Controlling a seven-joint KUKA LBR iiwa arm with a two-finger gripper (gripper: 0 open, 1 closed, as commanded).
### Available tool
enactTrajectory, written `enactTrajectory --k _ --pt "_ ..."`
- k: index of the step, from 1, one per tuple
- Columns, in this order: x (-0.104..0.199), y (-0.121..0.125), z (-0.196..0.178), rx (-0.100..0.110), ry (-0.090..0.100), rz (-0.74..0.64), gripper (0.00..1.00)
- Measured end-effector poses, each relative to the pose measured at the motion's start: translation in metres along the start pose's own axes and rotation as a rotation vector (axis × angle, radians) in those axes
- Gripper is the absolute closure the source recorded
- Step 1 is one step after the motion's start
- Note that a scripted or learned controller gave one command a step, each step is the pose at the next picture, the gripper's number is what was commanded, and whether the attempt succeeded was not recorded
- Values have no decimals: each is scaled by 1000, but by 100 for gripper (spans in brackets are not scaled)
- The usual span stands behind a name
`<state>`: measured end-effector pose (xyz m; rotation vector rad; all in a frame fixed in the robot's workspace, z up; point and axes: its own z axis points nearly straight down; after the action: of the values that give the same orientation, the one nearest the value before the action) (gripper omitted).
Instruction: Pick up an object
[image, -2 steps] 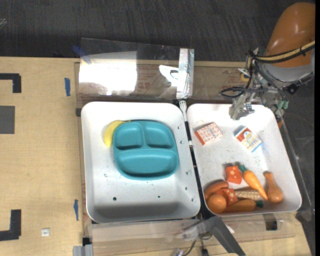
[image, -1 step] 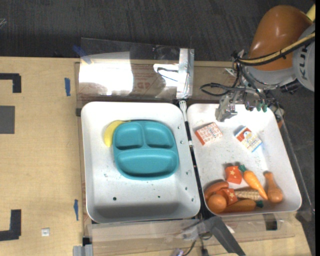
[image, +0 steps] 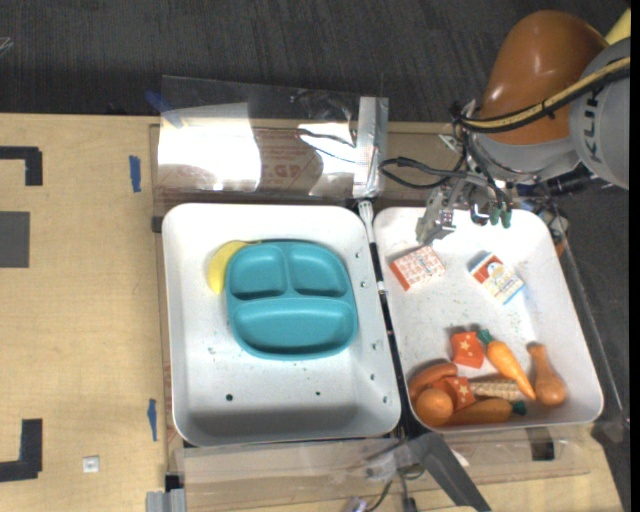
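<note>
We see the claw (image: 440, 222) over the right bin's (image: 575, 300) far-left corner, holding nothing | we cannot tell its finger state | red-and-white carton (image: 417, 268) lies just below it | second carton (image: 497, 277) to its right | carrot (image: 508, 367) among the near-edge toy food | teal tray (image: 291, 298) in left bin (image: 190, 320)

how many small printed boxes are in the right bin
2. One small box with a red checked print lies near the bin's upper left, below the gripper. The other small box, red, white and blue, lies to its right.
</note>
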<state>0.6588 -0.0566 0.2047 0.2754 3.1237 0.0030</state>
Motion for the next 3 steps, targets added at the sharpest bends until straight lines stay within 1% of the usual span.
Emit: enactTrajectory --k 1,2,3 --pt "-8 -8 -85 1 -13 -80 100" --pt "-1 29 -37 0 3 -23 100" --pt "12 58 -1 0 4 -13 100"
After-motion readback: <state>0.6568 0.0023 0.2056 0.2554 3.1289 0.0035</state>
